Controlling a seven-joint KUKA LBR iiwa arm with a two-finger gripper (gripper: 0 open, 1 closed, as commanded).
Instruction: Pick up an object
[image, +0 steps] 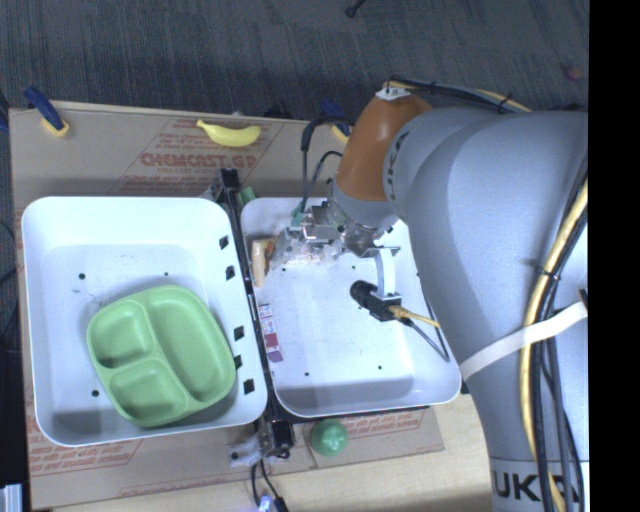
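Reaching down into the far end of the right-hand shallow white bin (340, 385), the grey arm with its orange band (375, 150) has its hand (318, 236) low over the bin floor, just beside a small tan, stick-like object (259, 262) that lies against the bin's left wall. From where I stand the metal parts blur together, so I cannot tell how the hand is set, and I see nothing held in it. I'd judge the pick as barely begun: approach made, grasp and lift to come. The green plastic divided plate (160, 352) sits in the left white bin (60, 230), well apart. A yellow banana (229, 131) and a green ball (327, 437) lie on the surface outside the bins.
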